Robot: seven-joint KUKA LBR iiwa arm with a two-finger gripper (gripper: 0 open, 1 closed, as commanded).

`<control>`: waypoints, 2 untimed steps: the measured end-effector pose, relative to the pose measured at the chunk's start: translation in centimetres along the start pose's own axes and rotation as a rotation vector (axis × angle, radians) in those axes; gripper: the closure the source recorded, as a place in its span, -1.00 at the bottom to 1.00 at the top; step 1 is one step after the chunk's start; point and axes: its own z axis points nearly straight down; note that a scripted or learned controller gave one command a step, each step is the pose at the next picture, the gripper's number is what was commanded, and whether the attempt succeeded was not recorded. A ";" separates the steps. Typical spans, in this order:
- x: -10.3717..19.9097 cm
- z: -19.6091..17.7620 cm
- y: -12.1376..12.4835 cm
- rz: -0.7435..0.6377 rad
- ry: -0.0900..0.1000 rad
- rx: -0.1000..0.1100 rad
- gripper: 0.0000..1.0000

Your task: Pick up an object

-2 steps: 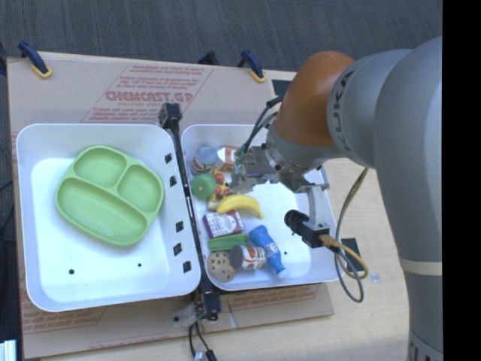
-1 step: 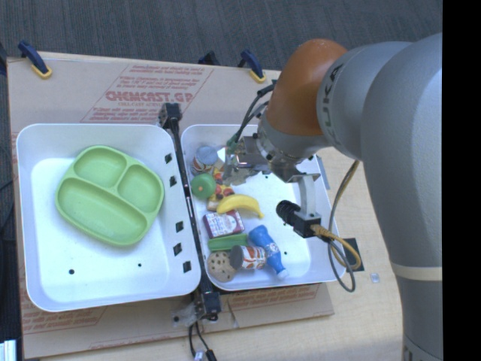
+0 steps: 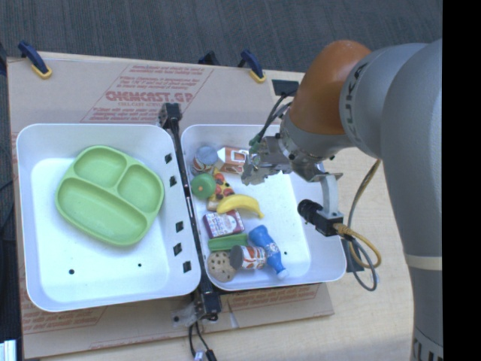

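Two white bins side by side on a cardboard-covered bench. Left bin (image 3: 37,224) with a green divided plate (image 3: 110,194) lying flat in its upper-middle part. Right bin (image 3: 319,258) crowded along its left half with small toy items: a round tin (image 3: 206,157) at the top, a small red-and-white carton (image 3: 236,157) just beside it, a green ball-like fruit (image 3: 201,186) below, touching a red-and-yellow piece (image 3: 220,189), then a yellow banana (image 3: 240,204), a red-and-white box (image 3: 225,223) under it, a green flat strip (image 3: 226,241), a blue bottle (image 3: 267,247) tilted toward the lower right, a small can (image 3: 253,258) against it, a speckled cookie (image 3: 219,265) at the bottom left corner.

Grey arm with orange band reaching in from the right, wrist over the upper part of the right bin. Gripper (image 3: 255,168) low, just right of the carton and above the banana — nothing visibly between the fingers; open or closed, cannot tell, too dark and small. Black cable looped off the right bin's right wall. Blue clamps (image 3: 35,59) at the bench's far edge.
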 end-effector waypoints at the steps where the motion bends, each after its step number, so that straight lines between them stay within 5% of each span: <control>1: 2.6 0.1 5.2 -0.002 0.002 0.002 1.00; 2: 4.6 -2.3 -3.0 -0.002 0.000 0.003 1.00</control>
